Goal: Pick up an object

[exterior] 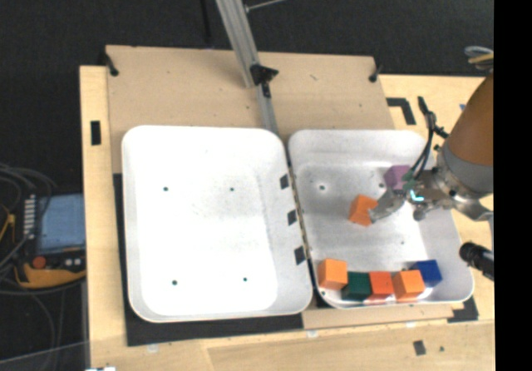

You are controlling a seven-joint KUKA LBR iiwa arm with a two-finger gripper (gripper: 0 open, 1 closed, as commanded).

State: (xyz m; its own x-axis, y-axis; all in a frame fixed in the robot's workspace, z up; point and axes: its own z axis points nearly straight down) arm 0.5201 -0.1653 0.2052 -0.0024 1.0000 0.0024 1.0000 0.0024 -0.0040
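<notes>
In the right white bin [332,153], my gripper [405,203] hangs low over the middle right, under the grey wrist and orange band of the arm. A small orange block [362,210] lies just to its left, right at the gripper's tip; whether they touch is unclear. Just above the gripper a purple object [398,174] is partly hidden by it. Along the bin's front wall sit an orange block [334,272], a green block [358,285], two more orange blocks [381,283] [408,282] and a blue block [427,271].
The left white bin [204,220] stands beside the right one, their rims touching. A slanted metal rail [237,20] rises from the back of the bench. Cables and a blue box [58,224] lie off the bench at the left.
</notes>
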